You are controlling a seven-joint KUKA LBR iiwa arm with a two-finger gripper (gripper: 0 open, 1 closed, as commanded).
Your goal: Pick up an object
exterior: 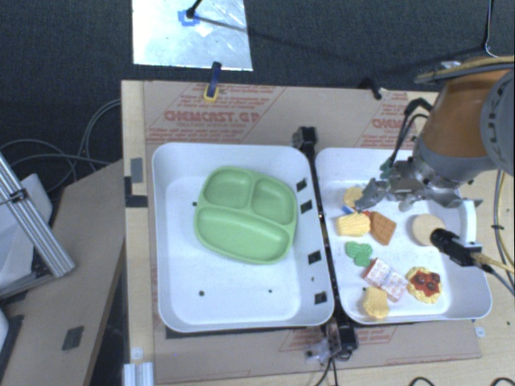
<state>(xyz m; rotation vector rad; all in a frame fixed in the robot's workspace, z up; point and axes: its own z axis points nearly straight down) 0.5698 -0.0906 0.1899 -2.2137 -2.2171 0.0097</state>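
Hand (372, 196) low in right bin (475, 296), fingers apart, gripping nothing, just above yellow corn toy (352, 225), waffle piece (383, 227) beside corn, green divided plate (245, 215) in left bin (181, 296)

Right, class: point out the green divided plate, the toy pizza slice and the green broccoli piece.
green divided plate (245, 215): camera view, on the ridge between its compartments.
toy pizza slice (425, 285): camera view, on its red-topped middle.
green broccoli piece (360, 253): camera view, on its bumpy top.

Red printed lettering on the cardboard sheet (233, 115) under the bins, mirrored, not legible
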